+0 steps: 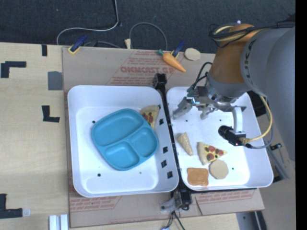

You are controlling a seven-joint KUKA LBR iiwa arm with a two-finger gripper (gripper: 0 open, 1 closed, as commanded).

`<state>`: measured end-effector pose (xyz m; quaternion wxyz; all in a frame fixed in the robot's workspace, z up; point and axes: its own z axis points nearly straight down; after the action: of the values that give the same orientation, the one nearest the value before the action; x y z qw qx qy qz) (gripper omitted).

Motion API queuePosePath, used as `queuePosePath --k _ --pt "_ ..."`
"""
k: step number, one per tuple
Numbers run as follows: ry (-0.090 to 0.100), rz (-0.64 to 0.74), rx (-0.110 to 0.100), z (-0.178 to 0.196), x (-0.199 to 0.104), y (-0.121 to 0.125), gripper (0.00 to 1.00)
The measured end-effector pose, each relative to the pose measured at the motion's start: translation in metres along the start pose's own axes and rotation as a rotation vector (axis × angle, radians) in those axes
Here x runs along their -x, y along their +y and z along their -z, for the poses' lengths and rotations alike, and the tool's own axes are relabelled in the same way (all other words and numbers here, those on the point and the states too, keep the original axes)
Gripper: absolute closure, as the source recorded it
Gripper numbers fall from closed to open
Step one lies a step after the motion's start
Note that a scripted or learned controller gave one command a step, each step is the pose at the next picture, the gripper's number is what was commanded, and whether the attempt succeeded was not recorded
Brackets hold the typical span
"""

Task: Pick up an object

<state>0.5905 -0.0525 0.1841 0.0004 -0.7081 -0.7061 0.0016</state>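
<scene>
The arm (268, 71) is cut off by the frame edge at 3 o'clock. It hides the right bin's (240, 181) far corner. The blue plate (125, 138) partly covers a pizza slice (150, 114).

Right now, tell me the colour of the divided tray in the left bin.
Light blue; the tray shows plainly in the camera view.

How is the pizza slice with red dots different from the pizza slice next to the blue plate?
The pizza slice with red dots lies fully visible in the right white bin; the pizza slice beside the blue divided plate, sits in the left white bin, partly tucked under the plate's rim. Both are yellowish wedges.
</scene>
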Motion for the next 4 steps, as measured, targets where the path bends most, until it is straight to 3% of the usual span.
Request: queuePosePath --k 1,2,3,4 --pt "0.001 -0.002 -0.008 -0.094 0.05 -0.01 0.0" --pt "0.0 0.007 0.011 -0.062 0.043 0.082 0.0" --pt "0.0 0.003 0.007 -0.099 0.05 0.027 0.0" --pt "-0.001 0.003 0.01 -0.097 0.051 -0.038 0.0"
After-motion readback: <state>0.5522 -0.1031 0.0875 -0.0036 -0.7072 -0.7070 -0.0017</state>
